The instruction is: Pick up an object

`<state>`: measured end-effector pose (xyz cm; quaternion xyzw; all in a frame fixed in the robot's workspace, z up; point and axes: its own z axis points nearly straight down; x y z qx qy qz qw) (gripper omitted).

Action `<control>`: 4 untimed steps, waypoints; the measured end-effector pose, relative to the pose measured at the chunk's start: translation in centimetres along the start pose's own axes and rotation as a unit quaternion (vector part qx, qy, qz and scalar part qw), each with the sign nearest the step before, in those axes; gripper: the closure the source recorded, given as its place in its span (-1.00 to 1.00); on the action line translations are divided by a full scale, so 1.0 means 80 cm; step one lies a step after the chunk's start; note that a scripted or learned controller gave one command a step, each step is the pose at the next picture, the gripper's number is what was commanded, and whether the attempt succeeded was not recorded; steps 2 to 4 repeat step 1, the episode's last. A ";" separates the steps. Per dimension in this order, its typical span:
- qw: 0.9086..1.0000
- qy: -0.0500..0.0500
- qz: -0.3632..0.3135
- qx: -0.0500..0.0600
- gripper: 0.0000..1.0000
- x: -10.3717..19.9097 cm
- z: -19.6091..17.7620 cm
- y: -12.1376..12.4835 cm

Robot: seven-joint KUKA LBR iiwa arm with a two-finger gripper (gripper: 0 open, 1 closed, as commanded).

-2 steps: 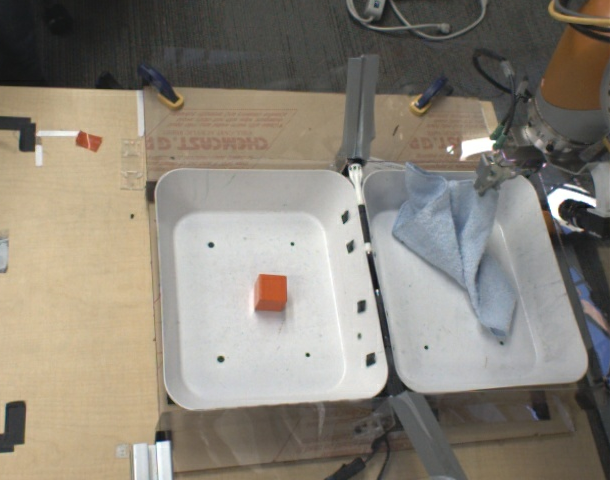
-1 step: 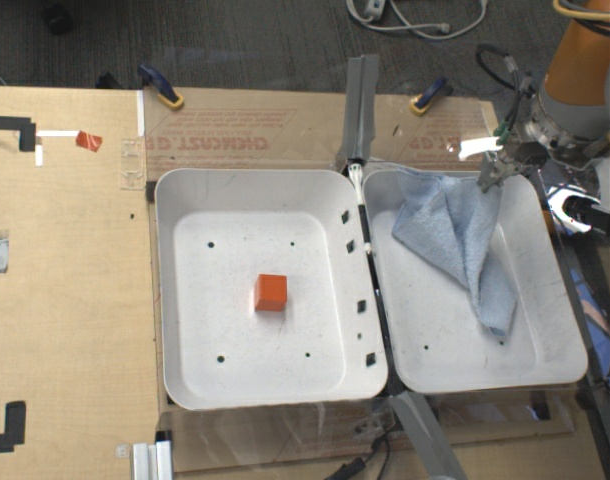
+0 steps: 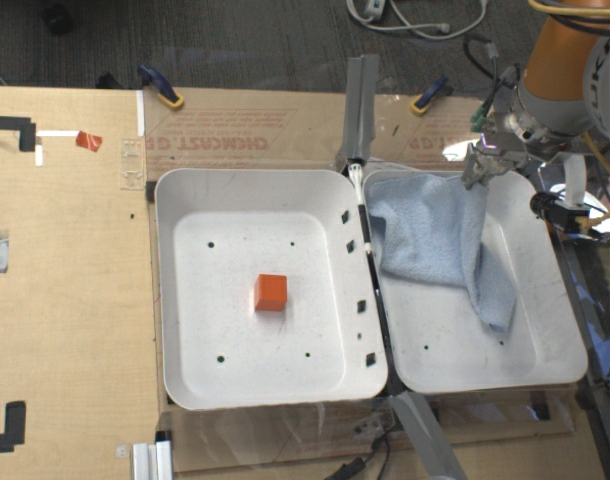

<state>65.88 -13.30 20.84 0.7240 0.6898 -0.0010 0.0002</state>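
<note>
Soft pale-blue cloth (image 3: 437, 246) lifted at one corner by two-finger gripper (image 3: 475, 176)
Fingers pinched shut on the cloth's upper edge at the far rim of the right shallow white bin (image 3: 545, 358), the rest draped down inside; small orange-red cube (image 3: 271, 293) lying mid-floor in the left white bin (image 3: 185, 368)

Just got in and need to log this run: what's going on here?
The arm's gripper is at the far edge of the right bin, pinching a blue-grey cloth by one corner. The cloth is lifted there; the rest drapes across the bin floor. An orange block sits untouched in the left bin.
</note>
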 end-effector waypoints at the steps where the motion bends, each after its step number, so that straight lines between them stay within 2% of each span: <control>1: 0.998 0.000 -0.061 0.000 1.00 -0.017 0.017 -0.002; 4: 0.998 0.000 -0.061 0.000 1.00 -0.017 0.017 -0.002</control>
